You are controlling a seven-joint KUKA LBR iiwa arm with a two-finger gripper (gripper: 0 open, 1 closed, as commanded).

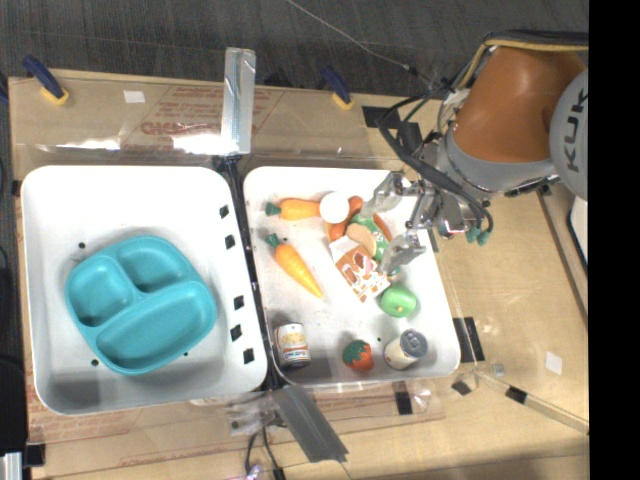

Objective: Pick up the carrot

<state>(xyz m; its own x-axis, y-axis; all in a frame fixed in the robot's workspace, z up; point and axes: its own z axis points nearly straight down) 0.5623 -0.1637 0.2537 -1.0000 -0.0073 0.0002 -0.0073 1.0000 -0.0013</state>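
Note:
Two orange carrots with green tops lie in the right bin [440, 298]. One carrot [298, 268] lies slantwise in the bin's left half. The other carrot [298, 208] lies level near the back wall, next to a white ball [333, 207]. My gripper [395, 220] hangs over the bin's right half, to the right of both carrots and apart from them. It is open, one finger [384, 192] toward the back and one toward the front. Small food pieces lie beneath it, and nothing is held.
A printed packet [360, 272], a green apple [398, 300], a small tin [291, 344], a red fruit [358, 354] and a grey-lidded jar [409, 347] share the right bin. A teal divided plate [140, 303] rests in the left bin [40, 198].

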